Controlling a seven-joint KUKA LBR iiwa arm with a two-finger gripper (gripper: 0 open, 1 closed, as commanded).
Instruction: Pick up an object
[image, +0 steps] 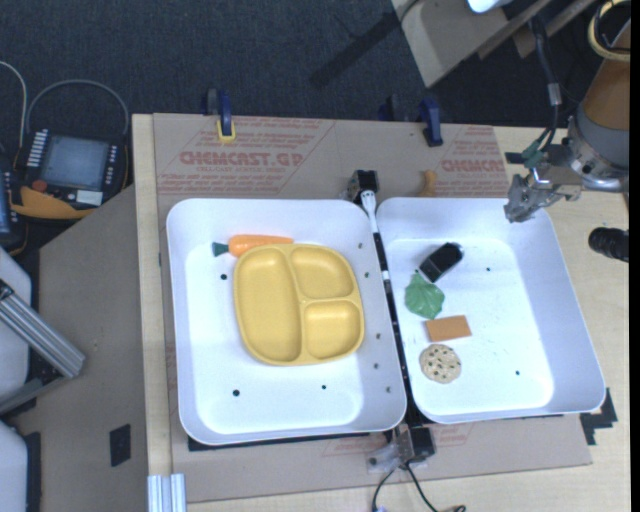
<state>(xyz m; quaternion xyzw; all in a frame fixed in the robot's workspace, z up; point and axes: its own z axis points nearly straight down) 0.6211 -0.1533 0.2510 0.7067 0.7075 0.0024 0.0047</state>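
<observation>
A cardboard-topped bench (300, 150) sits over dark carpet, bearing two shallow white plastic bins. In the left bin (200, 400) lies a yellow divided plastic plate (297, 302) with an orange toy carrot (258, 243) just above it. The right bin (530, 330) holds a black block (439, 261), a green leafy toy (423, 297), an orange flat slab (447, 328) and a round cookie (440, 363). The gripper (522, 203) hovers at that bin's upper right edge; whether its fingers are spread I cannot tell. The black block looks light and stiff, likely best pinched across its narrow sides.
</observation>
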